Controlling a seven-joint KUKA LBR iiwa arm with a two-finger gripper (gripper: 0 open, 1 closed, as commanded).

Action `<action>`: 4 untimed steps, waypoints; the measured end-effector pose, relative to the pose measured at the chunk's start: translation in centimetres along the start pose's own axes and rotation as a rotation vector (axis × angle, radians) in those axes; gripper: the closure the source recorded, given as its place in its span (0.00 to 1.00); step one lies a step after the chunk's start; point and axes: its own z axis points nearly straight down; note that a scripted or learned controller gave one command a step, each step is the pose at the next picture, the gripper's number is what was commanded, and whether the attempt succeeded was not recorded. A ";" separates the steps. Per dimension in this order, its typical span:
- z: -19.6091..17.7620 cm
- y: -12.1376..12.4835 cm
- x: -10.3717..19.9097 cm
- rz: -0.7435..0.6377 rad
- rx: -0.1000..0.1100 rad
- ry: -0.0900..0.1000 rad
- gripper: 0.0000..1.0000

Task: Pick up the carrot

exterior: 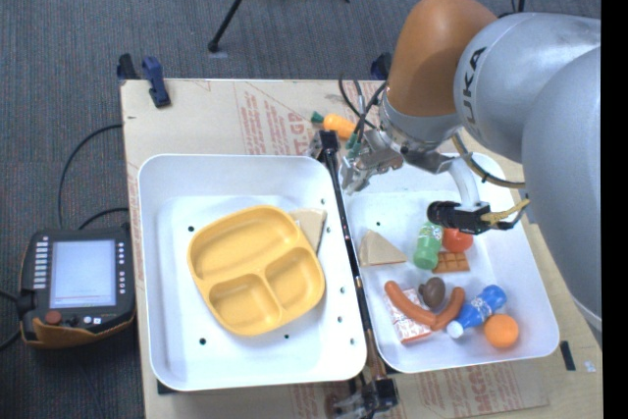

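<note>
Locates the carrot [339, 124] on the bench [226, 113], just beyond the far edges of the two bins, close to the gap between them. Appears short and orange, with a green tuft at the end toward the left bin [147, 260]. Cannot confirm from this angle whether resting flat on the bench or raised off it.

Places the claw [355, 164] just beside the carrot, on its near side, above the far left corner of the right bin [545, 309]. Cannot tell whether wide, narrow or holding anything: too dark and cluttered with cable there to read.

Judges the carrot a toy: light, stiff, smooth-skinned, probably tapered and so apt to slip toward the thin end or roll under a glancing touch. Not thought fragile.

Recommends taking hold across the thick orange middle, square to its length, clear of the green tuft. Advises care at the bin rims close by, likely to obstruct a low approach.
</note>
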 end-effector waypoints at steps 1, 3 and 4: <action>-3.6 -1.9 -1.1 -0.269 -0.005 -0.005 1.00; -6.2 -4.7 -5.2 -0.810 0.001 0.000 1.00; -12.8 -8.2 -13.6 -0.918 -0.008 -0.017 1.00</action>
